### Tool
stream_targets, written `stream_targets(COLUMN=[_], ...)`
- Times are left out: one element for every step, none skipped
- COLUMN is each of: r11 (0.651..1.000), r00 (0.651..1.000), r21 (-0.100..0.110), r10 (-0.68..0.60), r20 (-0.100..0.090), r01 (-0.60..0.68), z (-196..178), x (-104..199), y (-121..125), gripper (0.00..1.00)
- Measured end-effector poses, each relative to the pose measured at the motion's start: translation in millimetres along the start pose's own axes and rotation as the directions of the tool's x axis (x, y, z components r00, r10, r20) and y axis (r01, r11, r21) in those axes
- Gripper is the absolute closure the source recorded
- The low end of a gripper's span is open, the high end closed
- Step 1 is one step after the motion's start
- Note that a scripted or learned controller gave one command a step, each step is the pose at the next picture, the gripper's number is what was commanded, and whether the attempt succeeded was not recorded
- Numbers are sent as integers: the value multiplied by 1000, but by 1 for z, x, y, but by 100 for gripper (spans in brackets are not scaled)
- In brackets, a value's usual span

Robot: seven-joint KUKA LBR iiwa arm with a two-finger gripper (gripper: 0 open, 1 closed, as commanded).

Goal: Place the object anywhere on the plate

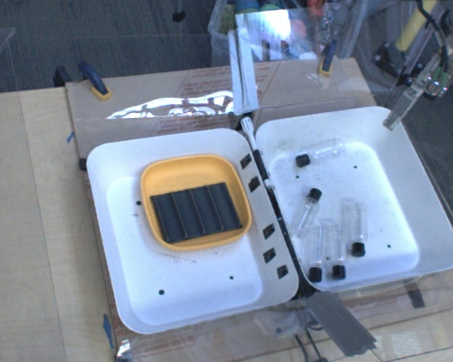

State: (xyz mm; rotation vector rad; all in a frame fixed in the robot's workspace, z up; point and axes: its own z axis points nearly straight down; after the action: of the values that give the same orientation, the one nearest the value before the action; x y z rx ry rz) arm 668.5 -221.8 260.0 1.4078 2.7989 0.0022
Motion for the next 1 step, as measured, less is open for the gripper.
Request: stream_targets(r11=[982], r00=[982], r21=[0], r10=[-190], r20=[-2], r01=[190], z=[0], x=[0], y=[0], gripper=[0])
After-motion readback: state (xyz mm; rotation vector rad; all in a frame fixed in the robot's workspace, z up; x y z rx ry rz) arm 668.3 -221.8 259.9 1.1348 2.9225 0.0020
